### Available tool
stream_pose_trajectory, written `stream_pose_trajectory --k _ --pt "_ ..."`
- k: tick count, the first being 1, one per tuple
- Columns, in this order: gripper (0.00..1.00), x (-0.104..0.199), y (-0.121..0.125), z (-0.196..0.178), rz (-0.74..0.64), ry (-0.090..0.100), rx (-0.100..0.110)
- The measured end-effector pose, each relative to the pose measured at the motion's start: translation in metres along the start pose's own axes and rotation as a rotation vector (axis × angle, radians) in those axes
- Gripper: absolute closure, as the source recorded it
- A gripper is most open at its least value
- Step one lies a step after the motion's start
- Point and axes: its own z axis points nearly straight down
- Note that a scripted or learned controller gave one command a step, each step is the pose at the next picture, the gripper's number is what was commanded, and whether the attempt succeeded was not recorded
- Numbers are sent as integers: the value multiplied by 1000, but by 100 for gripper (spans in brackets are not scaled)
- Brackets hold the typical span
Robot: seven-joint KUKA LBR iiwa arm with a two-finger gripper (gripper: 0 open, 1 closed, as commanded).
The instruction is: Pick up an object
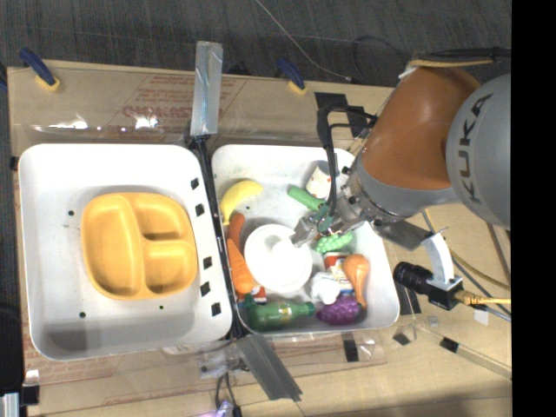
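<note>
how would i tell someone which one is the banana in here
Look in the right bin, the crowded one of the two. Go to its upper left corner, beside the divider: the banana lies there, above the white bowl. It is the only yellow curved piece among them.

bench (pixel 104 94) | two white bins: left bin (pixel 43 320), right bin (pixel 382 276)

Yellow divided tray (pixel 139 241) in white left bin (pixel 43 172), yellow banana (pixel 239 195), orange carrot (pixel 240 268), white plate (pixel 276 257), green bottle (pixel 280 313), purple grapes (pixel 340 310), grey-and-orange arm (pixel 434 137)
</note>
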Motion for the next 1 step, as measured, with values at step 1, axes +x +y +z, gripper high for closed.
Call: stream_pose_trajectory --k 1 --pt "100 18 54 1 2 0 0"
